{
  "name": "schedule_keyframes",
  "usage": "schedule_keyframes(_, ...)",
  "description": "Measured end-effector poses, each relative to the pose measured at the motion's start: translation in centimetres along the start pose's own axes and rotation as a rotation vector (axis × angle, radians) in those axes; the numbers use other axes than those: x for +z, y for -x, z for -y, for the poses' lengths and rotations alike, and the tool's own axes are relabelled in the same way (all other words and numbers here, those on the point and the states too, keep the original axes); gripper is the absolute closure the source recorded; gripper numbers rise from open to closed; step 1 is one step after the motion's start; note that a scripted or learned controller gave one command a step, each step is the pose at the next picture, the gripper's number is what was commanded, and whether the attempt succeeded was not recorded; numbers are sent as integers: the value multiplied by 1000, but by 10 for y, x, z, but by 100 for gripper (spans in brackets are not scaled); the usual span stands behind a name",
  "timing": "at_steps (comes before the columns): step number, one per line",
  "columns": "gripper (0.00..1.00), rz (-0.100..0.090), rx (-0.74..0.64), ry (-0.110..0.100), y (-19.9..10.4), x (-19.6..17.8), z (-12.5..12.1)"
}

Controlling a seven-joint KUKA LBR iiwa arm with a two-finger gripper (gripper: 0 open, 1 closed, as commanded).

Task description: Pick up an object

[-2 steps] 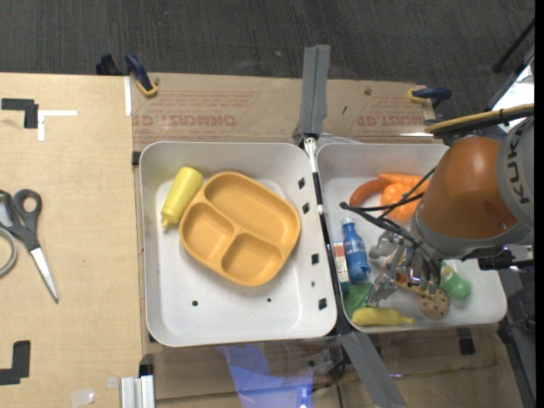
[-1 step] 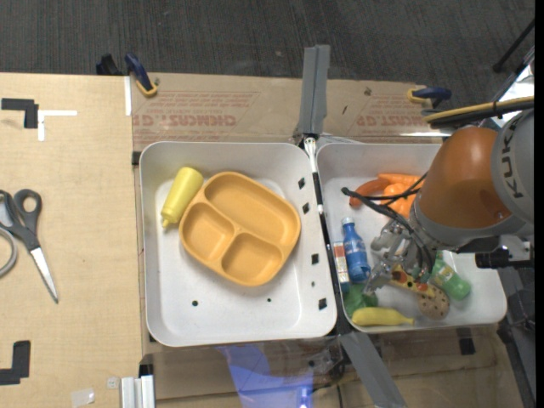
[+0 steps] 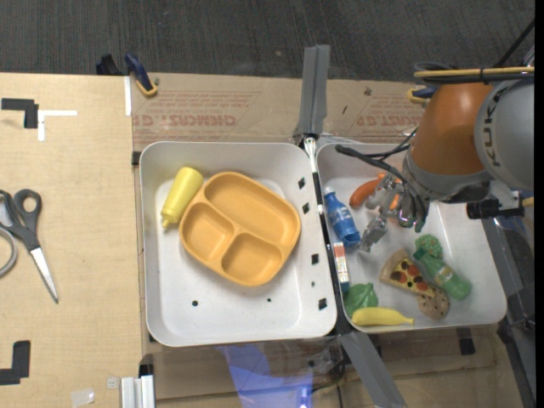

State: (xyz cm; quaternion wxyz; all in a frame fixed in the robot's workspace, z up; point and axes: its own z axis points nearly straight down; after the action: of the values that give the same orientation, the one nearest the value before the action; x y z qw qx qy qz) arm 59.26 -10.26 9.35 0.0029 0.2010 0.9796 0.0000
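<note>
Gripper (image 3: 375, 232) over right bin (image 3: 489, 308), jaw state cannot tell | left bin (image 3: 161, 313): yellow bottle (image 3: 180, 195) beside orange divided plate (image 3: 240, 226) | right bin: blue bottle (image 3: 342, 218), carrot (image 3: 368, 190), green leaf (image 3: 360, 296), banana (image 3: 382, 317), pizza slice (image 3: 414, 280), broccoli (image 3: 428, 246)

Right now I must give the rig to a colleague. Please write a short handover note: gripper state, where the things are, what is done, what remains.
Gripper: low in the right bin, nothing visible between its fingers.
Right bin: blue bottle, orange carrot, pizza slice, green broccoli, banana, green leaf toy.
Left bin: yellow bottle beside the orange tray.
Done: nothing lifted.
Left: grasp and lift one object.
</note>
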Motion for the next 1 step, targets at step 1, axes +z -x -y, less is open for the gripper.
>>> schedule_keyframes(1, 0, 0, 243, 0, 18, 0, -14)
